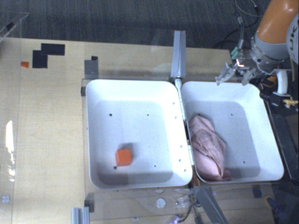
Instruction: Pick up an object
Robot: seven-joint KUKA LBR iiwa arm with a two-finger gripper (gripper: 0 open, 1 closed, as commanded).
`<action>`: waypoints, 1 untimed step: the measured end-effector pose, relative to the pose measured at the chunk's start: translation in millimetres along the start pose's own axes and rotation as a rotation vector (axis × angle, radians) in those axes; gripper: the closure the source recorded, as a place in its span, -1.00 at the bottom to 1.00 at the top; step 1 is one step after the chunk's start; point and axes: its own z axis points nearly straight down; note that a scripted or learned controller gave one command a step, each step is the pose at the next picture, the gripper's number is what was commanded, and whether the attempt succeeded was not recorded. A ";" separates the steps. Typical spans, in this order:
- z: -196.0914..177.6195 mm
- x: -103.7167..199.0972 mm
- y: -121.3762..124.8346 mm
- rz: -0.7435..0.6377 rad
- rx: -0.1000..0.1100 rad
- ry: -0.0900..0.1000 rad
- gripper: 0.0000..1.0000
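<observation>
Hovering claw (232,75) open, holding nothing | above right bin (261,125) rim | pink cloth (208,146) inside

A pale wooden bench (46,125) carries two shallow white bins side by side, the left bin (93,125) touching the right bin (261,125). Black tape marks (46,54) and a small orange square (24,65) sit near its far left corner.
</observation>
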 end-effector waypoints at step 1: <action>94.2 10.9 -39.4 -0.031 0.000 0.000 -1.00</action>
